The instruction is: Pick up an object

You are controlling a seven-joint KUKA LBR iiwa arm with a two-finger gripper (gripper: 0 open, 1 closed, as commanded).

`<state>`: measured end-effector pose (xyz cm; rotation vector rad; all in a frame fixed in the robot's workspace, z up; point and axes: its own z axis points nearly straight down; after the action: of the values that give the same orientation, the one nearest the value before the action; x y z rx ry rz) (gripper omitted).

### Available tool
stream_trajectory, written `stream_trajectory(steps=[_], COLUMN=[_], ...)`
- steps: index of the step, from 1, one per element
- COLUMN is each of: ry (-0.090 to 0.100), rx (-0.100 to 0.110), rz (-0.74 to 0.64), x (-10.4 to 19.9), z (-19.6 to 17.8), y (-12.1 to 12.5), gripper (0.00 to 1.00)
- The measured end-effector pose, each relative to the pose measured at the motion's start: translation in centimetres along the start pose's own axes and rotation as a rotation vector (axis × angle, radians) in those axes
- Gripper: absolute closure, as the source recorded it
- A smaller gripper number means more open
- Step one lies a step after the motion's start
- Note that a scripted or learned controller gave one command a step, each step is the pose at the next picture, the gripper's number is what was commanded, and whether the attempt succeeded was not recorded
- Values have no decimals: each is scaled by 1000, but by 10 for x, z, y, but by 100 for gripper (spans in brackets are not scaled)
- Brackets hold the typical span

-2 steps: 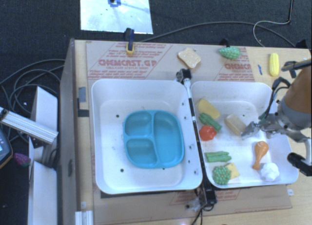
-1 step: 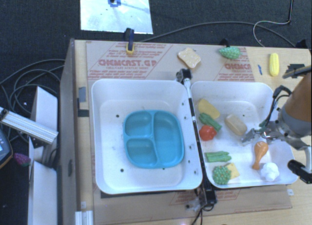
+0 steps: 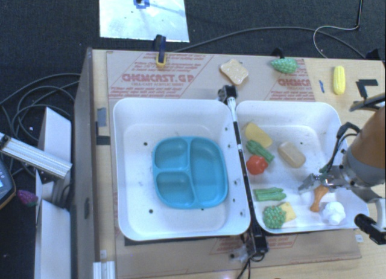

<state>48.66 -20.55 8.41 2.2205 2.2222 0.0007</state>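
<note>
The worktop (image 3: 181,75) fills the middle of the frame, a cardboard sheet with red print under two white bins. The left bin (image 3: 129,169) holds a blue divided tray (image 3: 190,172). The right bin (image 3: 319,115) holds the toy foods. The arm (image 3: 369,151) enters at the right edge, its orange band low over that bin's right side.

The gripper (image 3: 319,182) sits at the bin's lower right. Its fingers (image 3: 309,182) point left and look spread a little, but how far apart they stand cannot be told; nothing shows between them. Just below lies an orange carrot (image 3: 319,198), its long axis tilted from lower left to upper right, upper end near the gripper; contact cannot be told. A white lump (image 3: 333,212) lies just beside it, lower right.

Further left in this bin: a tan bread piece (image 3: 292,154), a yellow block (image 3: 257,134), a green pod (image 3: 260,150), a red tomato (image 3: 257,164), green beans (image 3: 269,194) and broccoli (image 3: 274,216).

On the cardboard above lie a toast (image 3: 234,71), a green cluster (image 3: 284,65) and a corn cob (image 3: 339,80).
</note>
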Motion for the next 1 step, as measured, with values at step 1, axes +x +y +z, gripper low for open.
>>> stream_trajectory(steps=[1], ry=[0], rx=[-4], rz=[-1], x=[0], z=[-11], y=[1], gripper=[100])
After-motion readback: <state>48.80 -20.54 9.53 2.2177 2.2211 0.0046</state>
